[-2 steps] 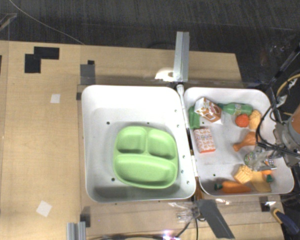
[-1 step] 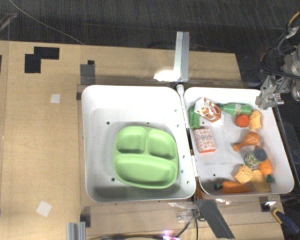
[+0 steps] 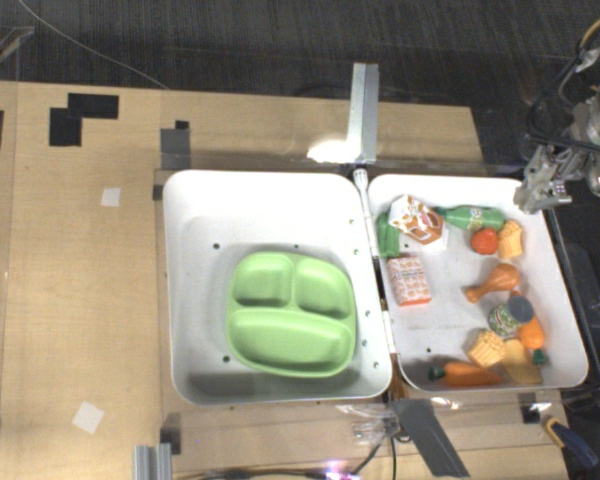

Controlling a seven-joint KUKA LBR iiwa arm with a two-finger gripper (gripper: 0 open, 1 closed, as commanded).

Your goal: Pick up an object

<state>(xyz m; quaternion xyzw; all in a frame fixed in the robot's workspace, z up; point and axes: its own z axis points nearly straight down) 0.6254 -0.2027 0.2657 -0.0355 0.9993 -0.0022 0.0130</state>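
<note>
The gripper (image 3: 540, 190) hangs over the far right corner of the right shallow white bin (image 3: 570, 313); whether it is apart or together cannot be told, and nothing shows between it. Inside that bin lie a green bottle (image 3: 472, 216) and a red tomato (image 3: 485, 241) near the far edge, a pink printed carton (image 3: 410, 280) by the left wall, a brown drumstick (image 3: 494, 282) in the middle, and an orange carrot (image 3: 470, 374) along the near edge. The left white bin (image 3: 195, 268) holds a green three-compartment plastic tray (image 3: 292, 314). Both bins sit on the wooden surface (image 3: 70, 298).
</note>
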